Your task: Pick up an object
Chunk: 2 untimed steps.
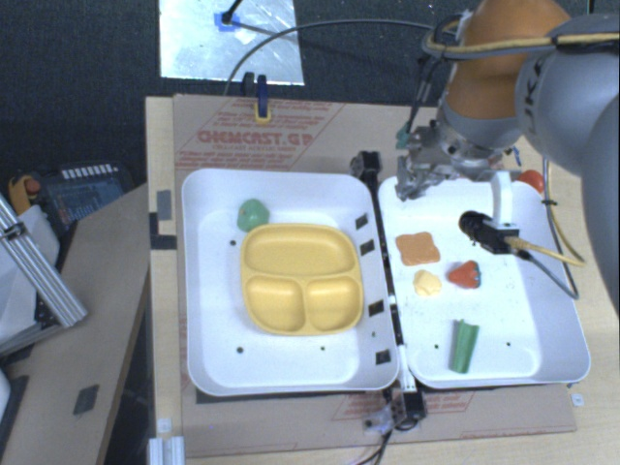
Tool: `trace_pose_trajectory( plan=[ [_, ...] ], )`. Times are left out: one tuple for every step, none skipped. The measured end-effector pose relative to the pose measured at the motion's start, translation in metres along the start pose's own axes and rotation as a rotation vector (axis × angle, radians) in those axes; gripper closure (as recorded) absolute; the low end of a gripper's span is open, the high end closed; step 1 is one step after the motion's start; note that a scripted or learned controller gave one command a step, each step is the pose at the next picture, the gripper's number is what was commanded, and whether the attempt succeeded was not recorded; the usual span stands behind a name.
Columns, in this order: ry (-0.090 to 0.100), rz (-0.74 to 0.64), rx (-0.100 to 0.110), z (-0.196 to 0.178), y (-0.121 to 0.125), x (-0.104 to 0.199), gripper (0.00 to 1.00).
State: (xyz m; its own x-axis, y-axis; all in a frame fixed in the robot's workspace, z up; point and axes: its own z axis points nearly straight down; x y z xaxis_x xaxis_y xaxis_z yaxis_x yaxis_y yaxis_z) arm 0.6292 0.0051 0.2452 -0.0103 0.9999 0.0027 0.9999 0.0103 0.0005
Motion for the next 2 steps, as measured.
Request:
trace_pose_trajectory(
  plan=[
    [-0.001, 0.001, 0.001, -0.001, -0.02, 0.05, 1.0],
    [0.0, 0.001, 0.001, 0.005, -0.031, 0.099, 1.0]
  ],
)
